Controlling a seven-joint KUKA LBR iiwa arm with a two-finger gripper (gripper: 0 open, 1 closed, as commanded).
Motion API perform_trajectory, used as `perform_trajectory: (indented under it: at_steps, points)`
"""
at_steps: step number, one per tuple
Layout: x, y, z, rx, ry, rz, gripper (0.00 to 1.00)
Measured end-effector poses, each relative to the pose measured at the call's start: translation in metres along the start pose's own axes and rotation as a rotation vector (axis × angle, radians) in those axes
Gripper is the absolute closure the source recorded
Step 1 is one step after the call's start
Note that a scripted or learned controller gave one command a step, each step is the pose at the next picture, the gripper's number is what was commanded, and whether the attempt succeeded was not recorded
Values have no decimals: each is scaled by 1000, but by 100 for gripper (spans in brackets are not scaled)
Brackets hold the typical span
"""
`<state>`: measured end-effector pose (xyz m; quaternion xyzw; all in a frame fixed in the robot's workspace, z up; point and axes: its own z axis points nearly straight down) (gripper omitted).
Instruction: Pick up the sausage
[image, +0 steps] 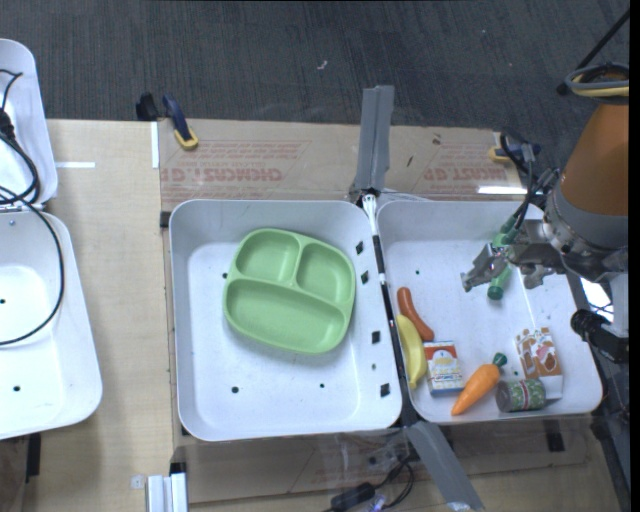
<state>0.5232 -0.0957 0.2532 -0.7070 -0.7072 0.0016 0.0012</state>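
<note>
While the sausage (414, 312) lies at the left edge of the right bin (440, 232) — just beside the banana (411, 350), its long axis running far-left to near-right — the gripper (487, 270) hangs well right and farther back, jaws slightly parted, holding nothing.

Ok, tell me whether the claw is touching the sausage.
Apart. The camera view shows bare white bin floor between the claw and the sausage.
</note>
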Motion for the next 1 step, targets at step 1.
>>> perform_trajectory:
  at_steps: [1]
  points:
    - [38, 41, 63, 0, 0, -45, 0]
